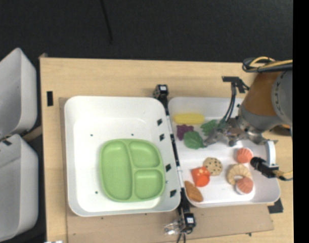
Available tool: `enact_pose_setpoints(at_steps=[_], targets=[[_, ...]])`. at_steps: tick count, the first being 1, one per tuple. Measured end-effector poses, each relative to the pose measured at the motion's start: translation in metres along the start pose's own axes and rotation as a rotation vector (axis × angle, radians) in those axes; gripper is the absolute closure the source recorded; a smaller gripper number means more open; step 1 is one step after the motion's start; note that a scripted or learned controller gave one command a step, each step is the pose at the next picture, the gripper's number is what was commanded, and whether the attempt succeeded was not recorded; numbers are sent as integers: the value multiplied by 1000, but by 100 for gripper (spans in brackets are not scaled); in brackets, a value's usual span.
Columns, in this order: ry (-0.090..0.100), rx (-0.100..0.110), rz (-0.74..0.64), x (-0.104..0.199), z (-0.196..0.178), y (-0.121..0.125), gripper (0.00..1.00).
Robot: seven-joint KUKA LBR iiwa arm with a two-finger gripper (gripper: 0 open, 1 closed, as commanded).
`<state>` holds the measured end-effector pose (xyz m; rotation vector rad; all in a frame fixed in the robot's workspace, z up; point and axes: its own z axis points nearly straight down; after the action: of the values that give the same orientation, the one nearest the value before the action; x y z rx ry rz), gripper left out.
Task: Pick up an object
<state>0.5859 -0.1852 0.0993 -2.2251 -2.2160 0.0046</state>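
Observation:
The right bin point(260, 199) holds several toy foods. Along its far side lie a yellow corn cob point(188, 118), purple grapes point(183, 130), a green leafy piece point(193, 140) and a darker green piece point(211, 126). Nearer the front are a cookie point(212, 165), a red piece point(200, 176), a croissant point(238, 171), an orange-pink ball point(244, 155), a pink piece point(245, 185) and a brown bread piece point(193, 192). My gripper point(218, 135) hangs low over the bin's far middle, right beside the dark green piece and just right of the leafy one.
The left bin point(78, 135) carries a light green divided plate point(131, 169). The grey arm with its orange band point(260, 97) covers the right bin's far right corner. Black cable ends point(263, 167) hang over the bin's right side.

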Motion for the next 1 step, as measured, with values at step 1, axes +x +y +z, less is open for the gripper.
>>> enact_pose_setpoints(at_steps=[1], targets=[[-2, -7, 4, -2, -14, 2, 100]])
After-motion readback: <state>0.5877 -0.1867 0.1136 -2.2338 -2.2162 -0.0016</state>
